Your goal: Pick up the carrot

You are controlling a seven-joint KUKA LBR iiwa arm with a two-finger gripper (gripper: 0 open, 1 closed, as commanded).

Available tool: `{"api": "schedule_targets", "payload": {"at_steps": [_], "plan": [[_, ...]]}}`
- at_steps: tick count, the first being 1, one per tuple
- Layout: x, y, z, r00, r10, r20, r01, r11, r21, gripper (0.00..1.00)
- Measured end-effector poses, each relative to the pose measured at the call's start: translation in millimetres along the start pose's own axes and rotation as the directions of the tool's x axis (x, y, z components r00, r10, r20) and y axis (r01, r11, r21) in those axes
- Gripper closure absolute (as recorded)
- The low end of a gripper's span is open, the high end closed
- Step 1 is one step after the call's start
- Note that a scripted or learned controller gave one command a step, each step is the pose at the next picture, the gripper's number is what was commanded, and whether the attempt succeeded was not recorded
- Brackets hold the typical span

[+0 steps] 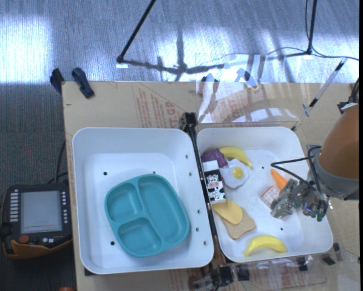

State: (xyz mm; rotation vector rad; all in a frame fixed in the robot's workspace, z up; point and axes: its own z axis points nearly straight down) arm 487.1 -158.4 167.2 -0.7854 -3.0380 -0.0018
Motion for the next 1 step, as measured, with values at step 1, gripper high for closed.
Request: {"api": "schedule_targets", "payload": {"at_steps": [1], "plan": [[-31.6,72.0,-44.1,0.912,0.409,0.004,-0.409,0.912,-0.004,1.0]]}}
